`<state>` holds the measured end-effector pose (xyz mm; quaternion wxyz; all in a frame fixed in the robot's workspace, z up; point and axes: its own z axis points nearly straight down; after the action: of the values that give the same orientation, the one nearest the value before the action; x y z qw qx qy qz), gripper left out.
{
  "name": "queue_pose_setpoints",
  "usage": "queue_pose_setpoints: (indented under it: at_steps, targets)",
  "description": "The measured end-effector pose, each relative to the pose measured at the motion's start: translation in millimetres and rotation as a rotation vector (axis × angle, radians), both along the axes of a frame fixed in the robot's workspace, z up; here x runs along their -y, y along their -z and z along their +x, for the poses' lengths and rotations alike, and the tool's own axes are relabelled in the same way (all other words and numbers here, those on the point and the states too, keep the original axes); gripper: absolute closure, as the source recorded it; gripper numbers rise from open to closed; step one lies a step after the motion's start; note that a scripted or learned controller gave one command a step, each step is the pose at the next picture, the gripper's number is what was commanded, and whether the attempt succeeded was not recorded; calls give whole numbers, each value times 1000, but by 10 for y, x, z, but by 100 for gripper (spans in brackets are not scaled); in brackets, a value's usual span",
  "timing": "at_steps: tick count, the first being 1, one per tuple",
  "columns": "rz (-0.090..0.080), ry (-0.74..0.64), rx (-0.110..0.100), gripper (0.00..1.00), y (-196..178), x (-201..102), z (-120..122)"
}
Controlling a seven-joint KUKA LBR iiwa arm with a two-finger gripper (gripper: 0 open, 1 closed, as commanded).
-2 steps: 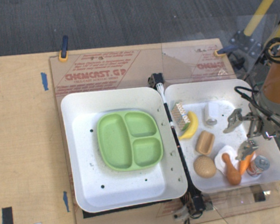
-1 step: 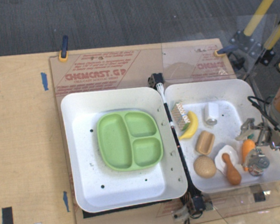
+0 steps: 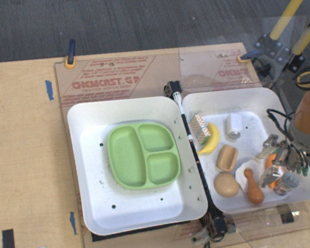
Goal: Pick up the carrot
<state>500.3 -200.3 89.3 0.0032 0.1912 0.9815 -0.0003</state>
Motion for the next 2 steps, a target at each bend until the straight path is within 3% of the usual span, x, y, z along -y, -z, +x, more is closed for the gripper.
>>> queue_pose_setpoints:
  at_steps: [1,2]
  targets:
    - [-9,-1,25,100,-131,11,61]
    - [-8,-33,25,100,-56,-725,-92]
